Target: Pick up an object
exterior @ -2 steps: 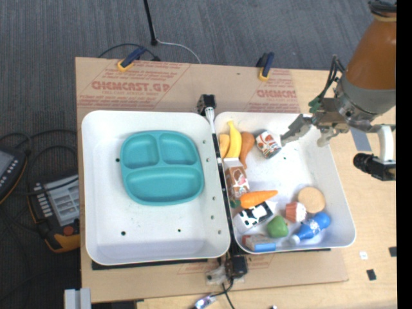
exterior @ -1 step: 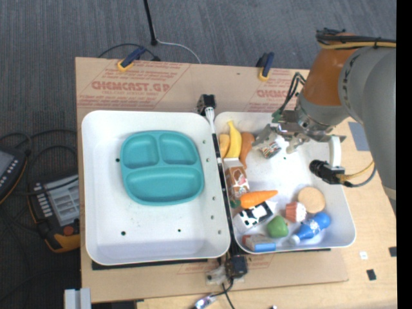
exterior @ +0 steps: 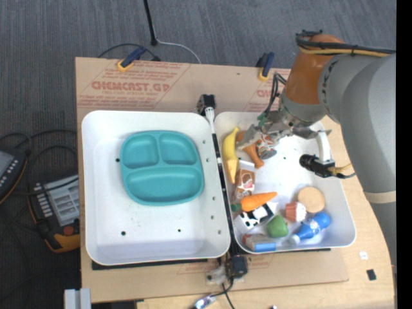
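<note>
My gripper (exterior: 262,139) is low over the back of the right bin (exterior: 344,201), right of a yellow banana (exterior: 229,148) that lies along the bin's left wall. A small brown-orange piece (exterior: 256,155) sits just under and in front of the gripper; whether it is gripped is unclear. Further forward lie a carton with a red pattern (exterior: 244,180), an orange carrot (exterior: 259,200), a black-and-white toy (exterior: 256,217), a green ball-like item (exterior: 277,226), a round tan disc (exterior: 311,199) and a blue bottle-like item (exterior: 313,227).
The left bin (exterior: 103,230) holds a teal divided plate (exterior: 162,167). Both bins rest on a brown board (exterior: 129,85) with two clamps at its back edge. The grey arm (exterior: 360,108) covers the right bin's back right corner.
</note>
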Available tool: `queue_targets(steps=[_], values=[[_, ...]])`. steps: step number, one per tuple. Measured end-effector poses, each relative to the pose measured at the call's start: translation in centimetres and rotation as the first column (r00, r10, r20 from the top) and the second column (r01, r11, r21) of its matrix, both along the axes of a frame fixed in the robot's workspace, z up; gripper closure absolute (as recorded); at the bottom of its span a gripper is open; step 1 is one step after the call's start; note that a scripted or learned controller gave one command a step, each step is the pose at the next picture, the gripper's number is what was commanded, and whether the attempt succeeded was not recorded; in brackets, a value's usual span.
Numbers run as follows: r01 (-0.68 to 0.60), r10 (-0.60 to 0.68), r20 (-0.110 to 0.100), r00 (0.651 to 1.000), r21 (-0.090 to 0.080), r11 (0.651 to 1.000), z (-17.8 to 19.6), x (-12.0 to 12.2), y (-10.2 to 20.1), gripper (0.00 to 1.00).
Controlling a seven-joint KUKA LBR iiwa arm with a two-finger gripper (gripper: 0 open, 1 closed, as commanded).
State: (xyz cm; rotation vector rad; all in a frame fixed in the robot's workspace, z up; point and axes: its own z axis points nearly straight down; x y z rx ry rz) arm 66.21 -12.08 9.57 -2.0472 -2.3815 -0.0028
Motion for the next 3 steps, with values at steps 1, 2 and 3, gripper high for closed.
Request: queue_targets(steps=[1, 2, 3], values=[[-0.001, 0.001, -0.006, 1.0, -0.003, 1.0, 0.4, -0.2, 0.0, 1.0], [-0.316, 0.316, -0.002, 0.949, -0.002, 0.949, 8.7, -3.5, 8.1, 1.0], [-0.465, 0.465, -0.002, 0.885, -0.002, 0.885, 15.7, -6.6, 12.8, 1.0]])
